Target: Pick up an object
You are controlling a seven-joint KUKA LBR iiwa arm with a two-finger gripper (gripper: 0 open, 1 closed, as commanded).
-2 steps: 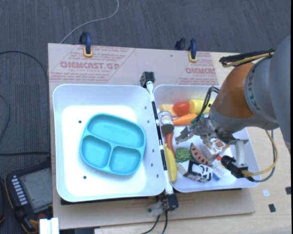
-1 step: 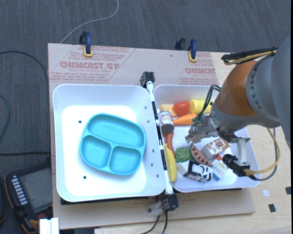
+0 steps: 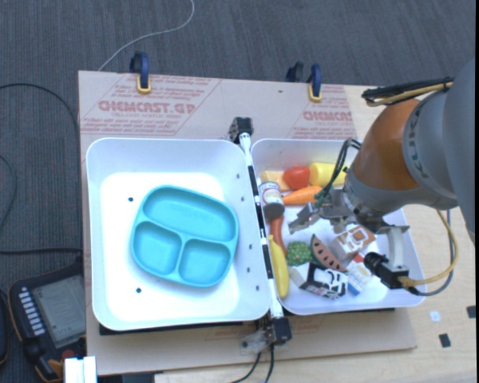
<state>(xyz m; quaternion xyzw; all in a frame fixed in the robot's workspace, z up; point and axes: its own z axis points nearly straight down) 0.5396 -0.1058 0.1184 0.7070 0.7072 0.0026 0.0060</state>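
The arm reaches in from the right, low over the right bin. Its end effector hangs with fingers spread, gripping nothing. Directly beyond its tips lies the carrot, long axis across the bin, with the tomato just behind.

Grey arm reaching from right, wrist bent down, hand low.

Small toys heaped in right bin
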